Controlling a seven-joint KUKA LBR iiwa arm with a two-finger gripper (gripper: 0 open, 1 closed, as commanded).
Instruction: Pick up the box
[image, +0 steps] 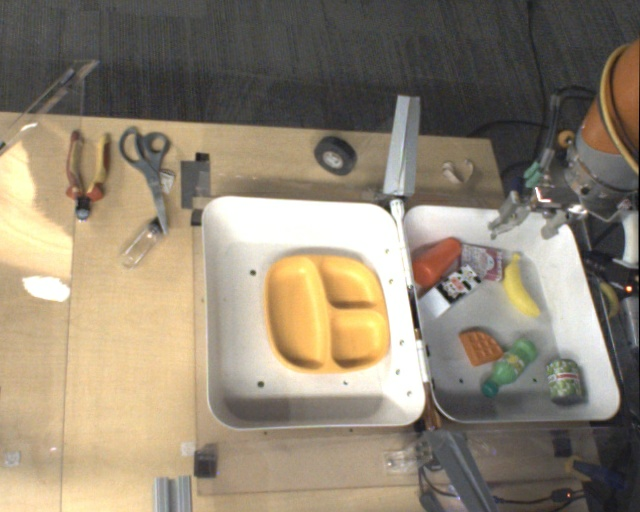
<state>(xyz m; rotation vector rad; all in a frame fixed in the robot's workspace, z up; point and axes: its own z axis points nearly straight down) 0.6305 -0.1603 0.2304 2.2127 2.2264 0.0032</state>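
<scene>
Gripper (532, 211) is hanging over the right bin's (590, 330) far edge with fingers spread wide, gripping nothing, while the box (470, 272) is lying in that bin beside a banana (519, 288).

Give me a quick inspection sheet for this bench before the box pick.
Surface: wooden bench, two white bins side by side.
Job's things: small white-and-pink box lying in right bin, beside red-orange carrot.
Clutter: yellow divided tray in left bin; banana, green bottle, green can, orange waffle in right bin.
Grippers: claw over right bin's far edge, apart from the box.
Cables: black, behind arm.
Surroundings: scissors, pliers, tape roll.
</scene>
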